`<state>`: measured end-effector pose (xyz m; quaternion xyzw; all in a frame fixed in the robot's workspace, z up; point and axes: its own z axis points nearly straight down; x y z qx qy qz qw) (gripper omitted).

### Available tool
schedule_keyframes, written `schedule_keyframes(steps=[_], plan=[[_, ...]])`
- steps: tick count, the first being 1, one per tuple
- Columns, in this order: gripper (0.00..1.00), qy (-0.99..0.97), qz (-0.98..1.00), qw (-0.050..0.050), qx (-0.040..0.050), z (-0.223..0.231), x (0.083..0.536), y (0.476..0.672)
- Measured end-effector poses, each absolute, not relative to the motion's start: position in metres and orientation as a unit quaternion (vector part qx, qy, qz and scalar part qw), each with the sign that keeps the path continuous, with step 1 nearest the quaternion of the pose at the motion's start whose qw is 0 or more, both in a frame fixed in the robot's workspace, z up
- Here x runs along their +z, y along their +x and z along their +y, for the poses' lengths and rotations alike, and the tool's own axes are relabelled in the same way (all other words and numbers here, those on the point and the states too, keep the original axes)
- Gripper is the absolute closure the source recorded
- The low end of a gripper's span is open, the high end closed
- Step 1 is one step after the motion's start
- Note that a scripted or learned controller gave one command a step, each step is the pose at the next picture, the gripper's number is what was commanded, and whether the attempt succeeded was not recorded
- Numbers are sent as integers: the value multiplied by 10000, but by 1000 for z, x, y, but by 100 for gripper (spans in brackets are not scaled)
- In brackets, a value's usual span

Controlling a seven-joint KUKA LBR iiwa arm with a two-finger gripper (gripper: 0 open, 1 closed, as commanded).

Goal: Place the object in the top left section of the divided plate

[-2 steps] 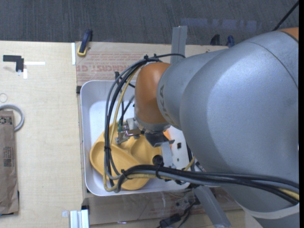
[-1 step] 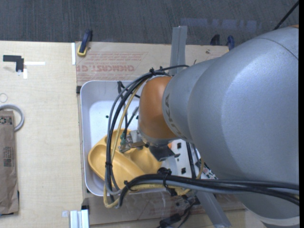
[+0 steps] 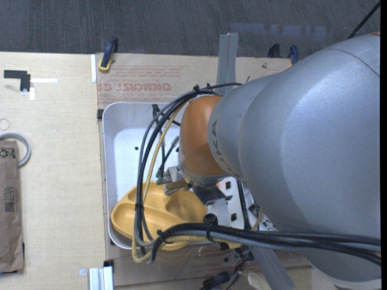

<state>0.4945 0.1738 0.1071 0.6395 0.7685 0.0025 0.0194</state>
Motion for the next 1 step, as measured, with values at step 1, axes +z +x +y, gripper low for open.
schedule_keyframes(steps=[1], plan=[[100,6050,7962,13,-23,157,151,509]])
